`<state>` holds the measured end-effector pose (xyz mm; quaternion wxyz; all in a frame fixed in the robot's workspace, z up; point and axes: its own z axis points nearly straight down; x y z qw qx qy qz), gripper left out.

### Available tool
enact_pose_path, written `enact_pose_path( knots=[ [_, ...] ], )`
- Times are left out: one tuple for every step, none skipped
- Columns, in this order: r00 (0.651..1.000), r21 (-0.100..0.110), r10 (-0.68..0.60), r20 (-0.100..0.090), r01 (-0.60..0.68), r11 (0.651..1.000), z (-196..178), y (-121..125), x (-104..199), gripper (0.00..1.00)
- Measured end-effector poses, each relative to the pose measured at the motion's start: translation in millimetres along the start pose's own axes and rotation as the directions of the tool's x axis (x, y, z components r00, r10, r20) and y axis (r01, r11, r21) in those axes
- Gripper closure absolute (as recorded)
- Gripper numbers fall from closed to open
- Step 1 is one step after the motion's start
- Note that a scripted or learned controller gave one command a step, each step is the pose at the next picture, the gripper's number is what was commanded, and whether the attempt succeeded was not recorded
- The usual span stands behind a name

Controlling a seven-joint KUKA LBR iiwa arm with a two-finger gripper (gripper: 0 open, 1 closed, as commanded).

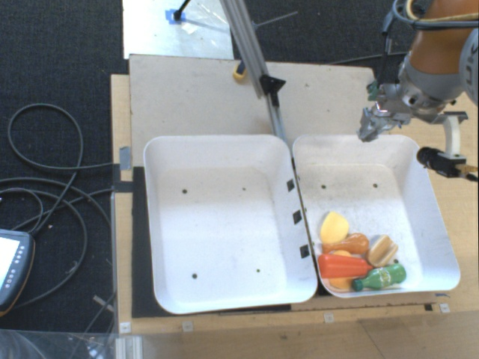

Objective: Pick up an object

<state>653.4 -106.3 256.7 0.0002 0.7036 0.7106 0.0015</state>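
Observation:
Several toy foods lie bunched in the near corner of the right bin (423,200): a yellow piece (334,226), an orange drumstick-like piece (352,243), a bread roll (382,250), a red-orange carrot (343,265) and a green bottle (380,277). My gripper (368,131) hangs over the far edge of the right bin, well away from the pile, with nothing visibly between its fingers.
The left bin (224,223) sits beside the right one, sharing a middle wall. A grey pole (251,47) slants across the bench behind the bins. Cables and a tablet (11,264) lie on the floor at left.

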Motion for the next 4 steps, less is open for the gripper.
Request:
enact_pose_path(
  knots=[
    [1.0, 0.003, 0.0, -0.001, 0.0, 1.0, -5, -31, 46, 1.0],
    [1.0, 0.005, 0.0, 0.0, 0.0, 1.0, 13, -57, 95, 1.0],
    [1.0, 0.004, 0.0, -0.001, 0.0, 1.0, 27, -80, 142, 1.0],
    [1.0, 0.006, 0.001, 0.0, -0.001, 1.0, 35, -113, 182, 1.0]
  ],
)
